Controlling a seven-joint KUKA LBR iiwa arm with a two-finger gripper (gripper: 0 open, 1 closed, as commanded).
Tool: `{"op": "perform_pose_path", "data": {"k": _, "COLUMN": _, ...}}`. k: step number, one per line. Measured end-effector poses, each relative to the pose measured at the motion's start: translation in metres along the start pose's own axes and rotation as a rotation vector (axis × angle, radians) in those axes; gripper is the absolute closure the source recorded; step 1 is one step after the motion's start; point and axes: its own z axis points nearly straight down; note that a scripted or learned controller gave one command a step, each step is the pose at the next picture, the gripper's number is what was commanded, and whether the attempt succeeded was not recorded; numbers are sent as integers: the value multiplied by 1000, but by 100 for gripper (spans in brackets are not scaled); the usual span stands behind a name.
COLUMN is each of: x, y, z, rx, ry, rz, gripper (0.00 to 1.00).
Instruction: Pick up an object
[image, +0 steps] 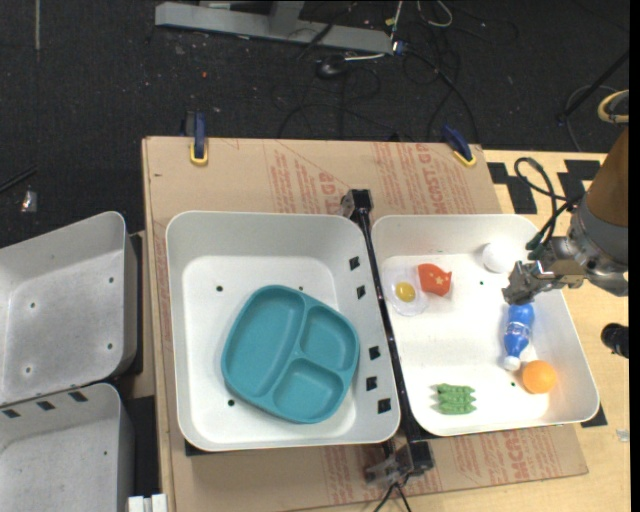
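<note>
Green pea pod (455, 399) low in right bin (470, 335); blue bottle (518, 334), long axis near-vertical, directly below pincer (522, 285); opening and any hold apparently unresolvable from this slant.

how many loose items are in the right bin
6: a white ball at the far right, a red pepper-like toy, a small yellow piece, a blue bottle under the pincer, an orange ball, green pea pods nearest. Others may hide under the arm.

red print on cardboard sheet (300, 185), illegible
</note>
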Motion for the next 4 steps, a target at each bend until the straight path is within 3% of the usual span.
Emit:
{"op": "perform_pose_path", "data": {"k": 2, "x": 109, "y": -22, "z": -6, "rx": 0, "ry": 1, "rz": -2, "gripper": 100}}
{"op": "perform_pose_path", "data": {"k": 4, "x": 209, "y": -21, "z": -1, "rx": -1, "ry": -1, "rz": -3, "gripper": 100}}
